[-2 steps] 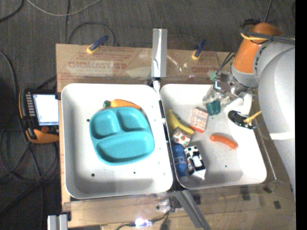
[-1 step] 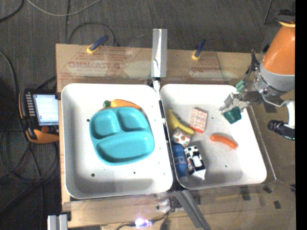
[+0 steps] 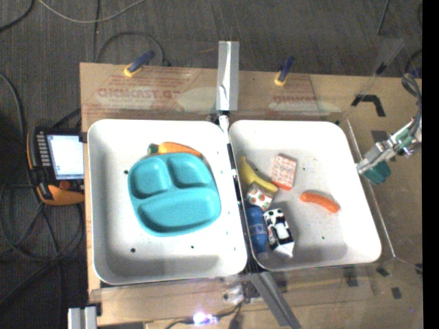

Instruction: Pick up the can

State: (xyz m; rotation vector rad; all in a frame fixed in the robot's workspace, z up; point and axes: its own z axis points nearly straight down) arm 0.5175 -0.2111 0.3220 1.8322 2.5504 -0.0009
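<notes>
Distance is separating the gripper [image 3: 385, 157] from the blue can [image 3: 256, 230]: the gripper is hanging at the right bin's [image 3: 322, 130] outer right rim, and the can is lying well off to its left and somewhat nearer the camera, against that bin's left wall. Its long axis is running roughly front to back. A small red-and-white container [image 3: 260, 197] and a black-and-white carton [image 3: 279, 232] are touching it. How far the gripper is spread is not discernible; nothing is showing in its grasp.

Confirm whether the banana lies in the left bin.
No: the banana lies in the right bin, beside the divider, above the blue can.
</notes>
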